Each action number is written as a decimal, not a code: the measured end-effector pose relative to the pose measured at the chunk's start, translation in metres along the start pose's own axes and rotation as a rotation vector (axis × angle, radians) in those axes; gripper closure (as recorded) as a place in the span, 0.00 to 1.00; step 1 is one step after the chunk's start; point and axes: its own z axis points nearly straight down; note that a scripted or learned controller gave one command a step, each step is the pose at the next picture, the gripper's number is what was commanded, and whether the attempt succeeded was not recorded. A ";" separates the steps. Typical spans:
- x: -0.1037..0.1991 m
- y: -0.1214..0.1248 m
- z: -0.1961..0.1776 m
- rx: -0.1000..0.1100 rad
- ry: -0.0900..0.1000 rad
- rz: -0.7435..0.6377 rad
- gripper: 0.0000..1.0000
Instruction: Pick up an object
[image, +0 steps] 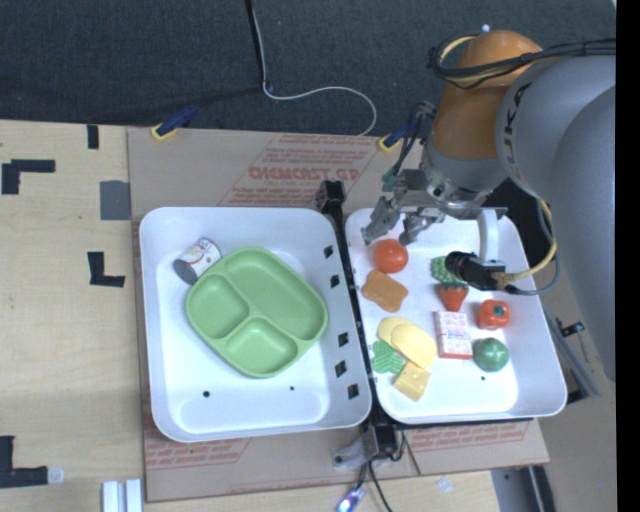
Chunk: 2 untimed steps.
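The claw (398, 226) is hanging open, gripping nothing, just above the red tomato (390, 257); probably light, smooth, round; best pinched across its middle.

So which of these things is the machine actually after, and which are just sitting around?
In play: the claw, apparently open, above the round red toy tomato; orange toy bread nearby.

Lying about: green divided plastic plate, small white can, left white bin.

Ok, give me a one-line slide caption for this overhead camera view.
Arm's open hand hovers over a tomato in the right bin of toy food; left bin holds a green tray.
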 end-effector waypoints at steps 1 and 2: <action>0.042 -0.008 -0.010 0.000 0.001 0.000 1.00; 0.055 -0.019 -0.014 0.000 0.001 0.001 1.00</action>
